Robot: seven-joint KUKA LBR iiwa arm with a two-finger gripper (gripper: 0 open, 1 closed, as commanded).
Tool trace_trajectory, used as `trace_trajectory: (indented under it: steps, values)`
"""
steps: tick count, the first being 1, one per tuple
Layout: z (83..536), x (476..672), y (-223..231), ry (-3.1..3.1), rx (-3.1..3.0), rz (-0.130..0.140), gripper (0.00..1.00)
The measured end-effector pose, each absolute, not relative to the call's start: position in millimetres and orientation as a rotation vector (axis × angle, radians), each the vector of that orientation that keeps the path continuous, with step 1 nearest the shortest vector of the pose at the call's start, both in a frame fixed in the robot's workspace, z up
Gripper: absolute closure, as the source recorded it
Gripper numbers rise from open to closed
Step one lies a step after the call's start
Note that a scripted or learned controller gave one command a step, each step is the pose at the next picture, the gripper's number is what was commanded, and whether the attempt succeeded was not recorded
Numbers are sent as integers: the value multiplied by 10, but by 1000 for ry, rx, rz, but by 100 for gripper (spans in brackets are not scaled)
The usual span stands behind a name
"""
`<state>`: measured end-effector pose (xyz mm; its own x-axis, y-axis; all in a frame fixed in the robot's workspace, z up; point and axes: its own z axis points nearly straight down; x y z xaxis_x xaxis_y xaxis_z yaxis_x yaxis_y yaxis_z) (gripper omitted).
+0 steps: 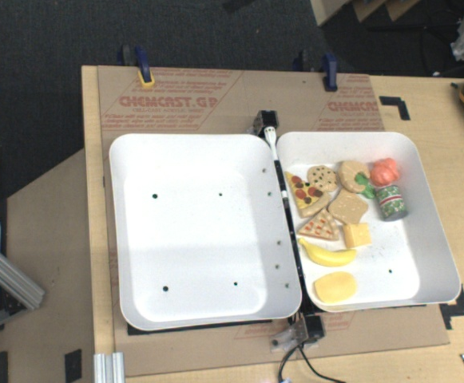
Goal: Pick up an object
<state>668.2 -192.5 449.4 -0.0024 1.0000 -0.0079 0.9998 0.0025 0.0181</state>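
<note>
Counter (216, 94): we see it carrying two white bins side by side.
Left bin (200, 230): we see bare white floor.
Right bin (423, 222): we see toy food crowded toward nine o'clock.
Banana (329, 254): six o'clock of the pile, above a yellow oval piece (335, 286).
Can (391, 202): three o'clock of the pile, below a red piece (384, 171).
Pizza slices (319, 228): nine o'clock.
Fingers: we cannot tell their state.

A single camera hung above my bench (216, 94) and looked down at a slant, far enough back to take in both the left bin (128, 214) and the right bin (423, 214) (side by side) plus the dark floor (56, 22) beyond.
</note>
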Motion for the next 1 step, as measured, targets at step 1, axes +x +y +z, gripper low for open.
trace_trajectory:
  steps: [1]
  values:
    - [5413, 6672, -1921, 2216, 2210, 7, 100]
